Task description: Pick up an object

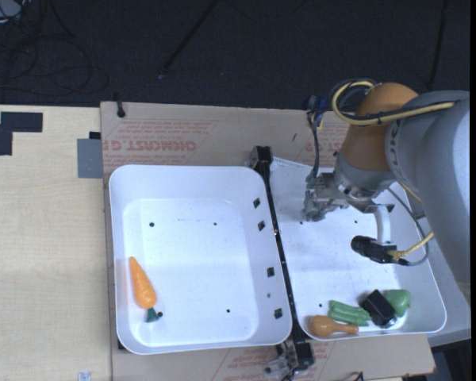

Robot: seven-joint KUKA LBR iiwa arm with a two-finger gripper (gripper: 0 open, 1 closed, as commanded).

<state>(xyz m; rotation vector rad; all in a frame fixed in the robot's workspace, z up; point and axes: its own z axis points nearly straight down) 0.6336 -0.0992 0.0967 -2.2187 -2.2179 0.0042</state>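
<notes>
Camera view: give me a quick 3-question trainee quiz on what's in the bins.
1. True or false: the carrot lies in the right bin.
2. Which bin is the gripper over? A) left bin B) right bin
3. Fill in: the black object sits near the right bin's ____ edge, beside the green pieces.

Key: 1 false, it lies in the left bin; 2 B; 3 front.

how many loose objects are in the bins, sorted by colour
orange: 2, the carrot in the left bin and an orange piece in the right bin
green: 2, pieces and
black: 1, block
total: 5
</notes>
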